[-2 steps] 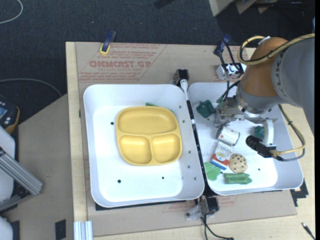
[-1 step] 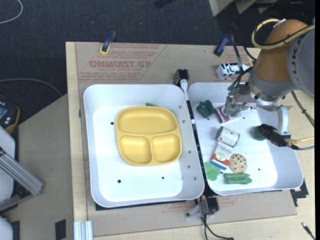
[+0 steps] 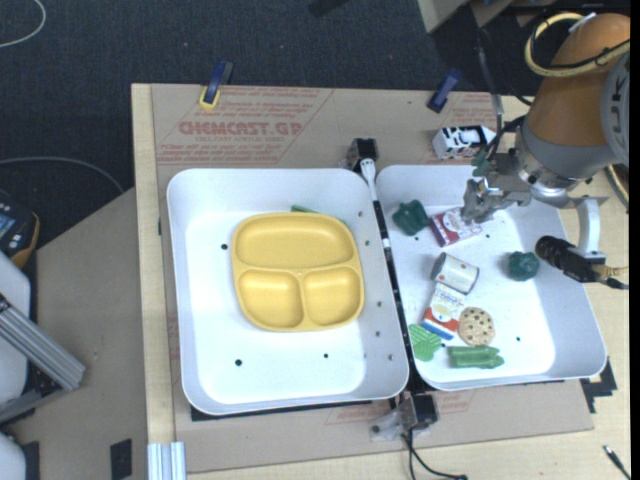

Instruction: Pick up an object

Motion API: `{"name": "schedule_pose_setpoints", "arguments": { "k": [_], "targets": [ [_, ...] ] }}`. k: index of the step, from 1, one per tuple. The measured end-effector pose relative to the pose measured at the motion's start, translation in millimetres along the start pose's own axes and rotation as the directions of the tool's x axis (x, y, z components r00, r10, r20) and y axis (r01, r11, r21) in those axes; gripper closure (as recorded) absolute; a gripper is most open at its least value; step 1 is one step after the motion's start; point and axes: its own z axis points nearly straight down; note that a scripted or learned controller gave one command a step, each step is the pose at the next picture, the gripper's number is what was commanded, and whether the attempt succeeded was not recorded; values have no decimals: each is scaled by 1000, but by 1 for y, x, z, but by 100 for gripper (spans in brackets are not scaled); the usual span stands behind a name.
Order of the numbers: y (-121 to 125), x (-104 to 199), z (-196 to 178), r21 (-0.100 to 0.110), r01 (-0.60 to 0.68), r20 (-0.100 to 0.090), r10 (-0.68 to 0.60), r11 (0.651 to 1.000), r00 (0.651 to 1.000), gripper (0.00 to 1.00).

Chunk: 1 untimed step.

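Robotics lab, clamped cardboard bench, white bins, cables

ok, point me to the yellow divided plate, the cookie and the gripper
yellow divided plate [image 3: 296,240], camera view, its top compartment.
cookie [image 3: 477,324], camera view, its middle.
gripper [image 3: 474,204], camera view, between its fingertips.

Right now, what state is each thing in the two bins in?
Yellow divided plate: flat in the left bin.
Gripper: low over the red-and-white packet in the right bin.
Cookie: lying flat.
Small can: on its side.
Green pod: lying at the near edge.
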Motion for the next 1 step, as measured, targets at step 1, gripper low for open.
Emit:
{"name": "schedule_pose_setpoints", "arguments": {
  "k": [1],
  "targets": [
    [1,0,-27,2,1,0,-1,1000,1000,100]
  ]
}}
